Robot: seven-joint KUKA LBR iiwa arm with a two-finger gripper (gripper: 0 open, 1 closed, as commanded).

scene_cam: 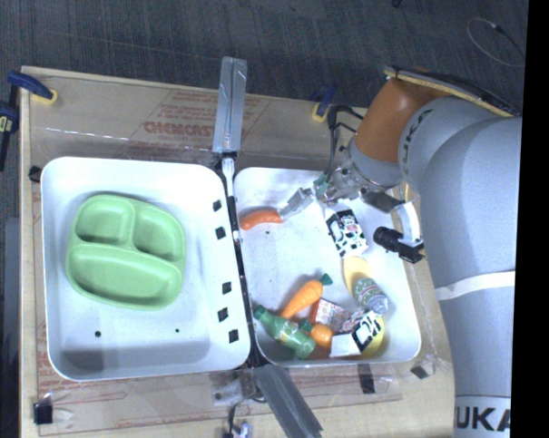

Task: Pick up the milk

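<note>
My tool, finger state indiscernible, hovers in the right bin left of the milk, a light, stiff, cow-patterned carton lying flat, probably best gripped across its narrow sides.

Arm in from right, tool pointing left, low.
</note>
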